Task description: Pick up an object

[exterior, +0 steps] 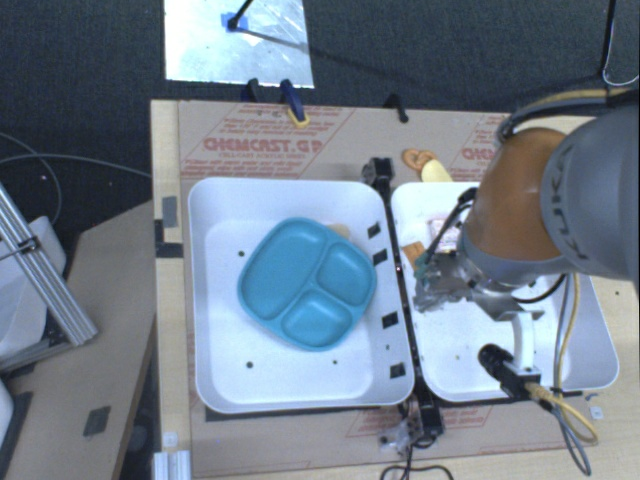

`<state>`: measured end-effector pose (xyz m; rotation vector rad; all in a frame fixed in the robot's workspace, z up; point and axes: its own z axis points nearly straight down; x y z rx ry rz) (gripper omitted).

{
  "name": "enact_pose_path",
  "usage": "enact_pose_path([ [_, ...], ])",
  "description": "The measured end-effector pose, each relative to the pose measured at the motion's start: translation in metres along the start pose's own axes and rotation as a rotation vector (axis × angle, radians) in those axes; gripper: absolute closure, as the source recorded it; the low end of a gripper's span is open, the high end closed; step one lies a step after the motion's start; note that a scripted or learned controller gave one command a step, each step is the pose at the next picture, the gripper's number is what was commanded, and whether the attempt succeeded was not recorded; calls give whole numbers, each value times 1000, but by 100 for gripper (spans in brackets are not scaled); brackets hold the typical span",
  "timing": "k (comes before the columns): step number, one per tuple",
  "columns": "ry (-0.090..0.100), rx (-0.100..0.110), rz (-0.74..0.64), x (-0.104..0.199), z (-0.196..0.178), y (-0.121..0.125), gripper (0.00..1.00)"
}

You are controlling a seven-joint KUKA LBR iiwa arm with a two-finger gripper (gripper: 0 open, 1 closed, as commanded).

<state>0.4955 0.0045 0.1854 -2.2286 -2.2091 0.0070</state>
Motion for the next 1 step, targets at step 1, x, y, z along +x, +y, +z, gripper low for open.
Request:
enact_pose_path([
  [1,1,-9,-13,6,-9,6,100],
])
